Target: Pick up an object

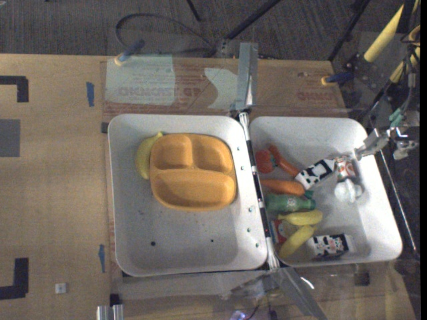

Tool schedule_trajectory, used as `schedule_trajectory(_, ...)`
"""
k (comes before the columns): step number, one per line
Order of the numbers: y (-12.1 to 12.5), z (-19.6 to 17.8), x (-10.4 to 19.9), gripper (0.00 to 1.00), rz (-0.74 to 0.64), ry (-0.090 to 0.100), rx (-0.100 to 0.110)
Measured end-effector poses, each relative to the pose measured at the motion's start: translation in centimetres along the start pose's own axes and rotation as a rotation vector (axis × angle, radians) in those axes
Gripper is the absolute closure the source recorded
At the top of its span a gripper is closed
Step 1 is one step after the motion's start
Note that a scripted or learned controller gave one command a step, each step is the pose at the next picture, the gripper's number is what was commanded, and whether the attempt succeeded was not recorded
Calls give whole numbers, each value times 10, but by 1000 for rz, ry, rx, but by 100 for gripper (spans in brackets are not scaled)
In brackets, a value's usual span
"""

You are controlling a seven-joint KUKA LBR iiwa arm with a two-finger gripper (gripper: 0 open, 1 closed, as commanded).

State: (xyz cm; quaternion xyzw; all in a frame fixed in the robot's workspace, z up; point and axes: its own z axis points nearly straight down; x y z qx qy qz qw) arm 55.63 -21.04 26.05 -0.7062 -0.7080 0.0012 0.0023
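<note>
The left bin (127, 245) holds an orange divided plate (193, 171), with a yellow banana (143, 155) tucked under its left edge. In the right bin (380, 205), a pile lies along the left wall: a red toy (265, 160), a carrot (283, 187), a green bottle (290, 203) and two yellow bananas (300, 217) (297, 241). A black-and-white cow-print carton (315, 173) lies tilted in the middle. To its right are a small can (343, 169) and a clear lump (347, 191). A second cow-print carton (330, 245) lies near the front wall.
A metal divider (245, 85) runs between the bins toward the back. Grey metal hardware (383, 139) hangs over the right bin's far right rim. Tripod legs and cables cross the floor behind the bench. Blue tape marks dot the wooden benchtop (53, 199).
</note>
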Motion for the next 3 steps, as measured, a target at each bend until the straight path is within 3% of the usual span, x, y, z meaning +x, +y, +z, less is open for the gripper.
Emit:
schedule_trajectory(1, -36, -59, 7, 0, -113, -4, -5)
schedule_trajectory(2, -34, -68, 6, 100, -115, -5, -5)
schedule_trajectory(3, -50, -171, -3, 100, -125, -4, -4)
